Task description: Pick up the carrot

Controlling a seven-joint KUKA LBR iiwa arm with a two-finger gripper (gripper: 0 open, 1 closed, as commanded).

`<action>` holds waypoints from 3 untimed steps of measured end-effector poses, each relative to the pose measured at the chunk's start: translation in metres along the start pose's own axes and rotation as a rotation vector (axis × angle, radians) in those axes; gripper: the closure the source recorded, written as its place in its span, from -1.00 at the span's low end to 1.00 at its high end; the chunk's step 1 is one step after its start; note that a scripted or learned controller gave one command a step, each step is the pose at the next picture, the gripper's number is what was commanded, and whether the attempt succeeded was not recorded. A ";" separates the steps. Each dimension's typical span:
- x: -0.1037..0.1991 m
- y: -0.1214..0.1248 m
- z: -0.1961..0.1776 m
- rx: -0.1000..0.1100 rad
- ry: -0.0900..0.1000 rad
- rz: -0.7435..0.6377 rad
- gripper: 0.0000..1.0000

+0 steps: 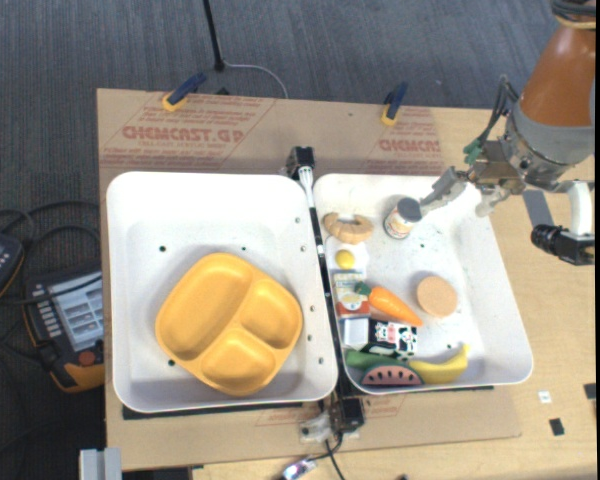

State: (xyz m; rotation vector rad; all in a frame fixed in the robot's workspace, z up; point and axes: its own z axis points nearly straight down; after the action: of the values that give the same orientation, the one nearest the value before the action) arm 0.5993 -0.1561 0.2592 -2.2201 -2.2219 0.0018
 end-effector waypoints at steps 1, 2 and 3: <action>0.045 -0.039 0.154 -0.007 -0.001 -0.166 -1.00; 0.057 -0.075 0.166 -0.031 0.001 0.188 -1.00; 0.053 -0.106 0.166 -0.034 -0.004 0.131 -1.00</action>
State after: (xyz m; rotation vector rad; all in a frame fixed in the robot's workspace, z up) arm 0.4935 -0.1034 0.0929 -2.3809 -2.0892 -0.0314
